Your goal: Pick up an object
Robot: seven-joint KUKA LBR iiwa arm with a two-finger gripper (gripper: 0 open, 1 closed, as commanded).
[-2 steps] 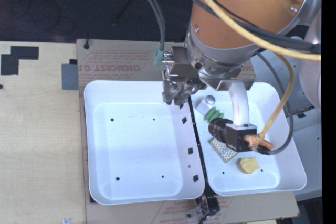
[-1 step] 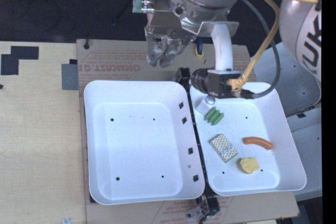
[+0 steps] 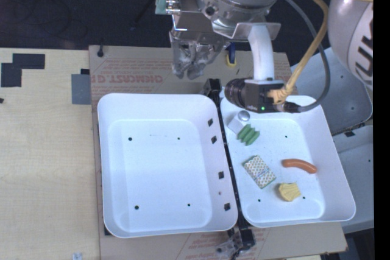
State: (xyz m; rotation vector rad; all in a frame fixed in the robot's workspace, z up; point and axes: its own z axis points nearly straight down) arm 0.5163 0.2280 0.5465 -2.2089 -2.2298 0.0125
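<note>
Gripper (image 3: pixel 194 64) hangs above the bench behind the far edge of the left bin (image 3: pixel 109 131), over the cardboard, well apart from every object. Fingers are a blurred grey mass, can't tell if spread or closed, nothing visible between them. All candidate objects sit in the right bin (image 3: pixel 341 204): green ridged piece (image 3: pixel 248 134) near the far wall, small grey block (image 3: pixel 236 123) just beside it, patterned flat packet (image 3: pixel 259 171) mid-bin, orange sausage-shaped item (image 3: pixel 299 165) to its right, yellow chunk (image 3: pixel 289 192) nearest the front.

Risks, as I judge them: green piece and grey block sit close together, so a descent there could nudge one away or catch both; packet lies flat and may slip out of a pinch; sausage shape could roll.

Hard to read: fingertips smeared, arm top cut off by the frame, camera unit (image 3: pixel 256 95) overhangs the right bin's far edge
</note>
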